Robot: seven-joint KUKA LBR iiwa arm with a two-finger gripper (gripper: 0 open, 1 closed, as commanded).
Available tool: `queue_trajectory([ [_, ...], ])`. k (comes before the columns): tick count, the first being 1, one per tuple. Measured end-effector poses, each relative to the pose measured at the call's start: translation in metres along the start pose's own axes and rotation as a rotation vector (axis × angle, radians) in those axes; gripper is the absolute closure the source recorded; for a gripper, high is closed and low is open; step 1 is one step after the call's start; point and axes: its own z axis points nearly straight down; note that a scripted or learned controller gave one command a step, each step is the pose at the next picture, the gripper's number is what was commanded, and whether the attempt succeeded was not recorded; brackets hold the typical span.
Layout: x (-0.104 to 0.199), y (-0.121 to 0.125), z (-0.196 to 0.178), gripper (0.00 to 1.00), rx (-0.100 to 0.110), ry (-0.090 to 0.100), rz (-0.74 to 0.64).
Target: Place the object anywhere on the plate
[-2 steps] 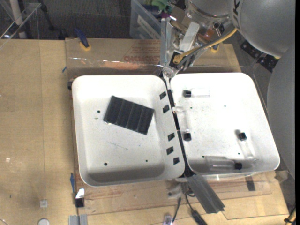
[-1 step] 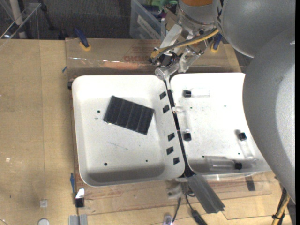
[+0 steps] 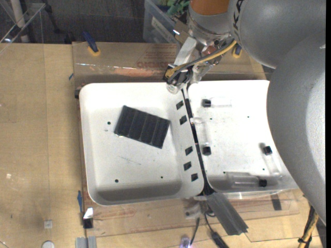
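One camera sits high above the bench (image 3: 36,138) and looks down at a slant. It sees both white bins (image 3: 103,185) whole, side by side. The big grey arm (image 3: 289,61) comes in from the right, close to the lens.

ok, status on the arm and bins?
Gripper over the far end of the divider between the bins. Dark ribbed rectangular slab lying flat in left bin, untouched. Nothing near it.

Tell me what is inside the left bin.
A dark ribbed rectangular plate lies flat on the left bin floor, alone. The end effector hovers at the bin's far right corner, covering none of the floor.
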Motion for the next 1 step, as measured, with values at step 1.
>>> queue_trajectory([
  [1, -0.0088, 0.0088, -0.0061, 1.00, 0.000, 0.000, -0.128],
])
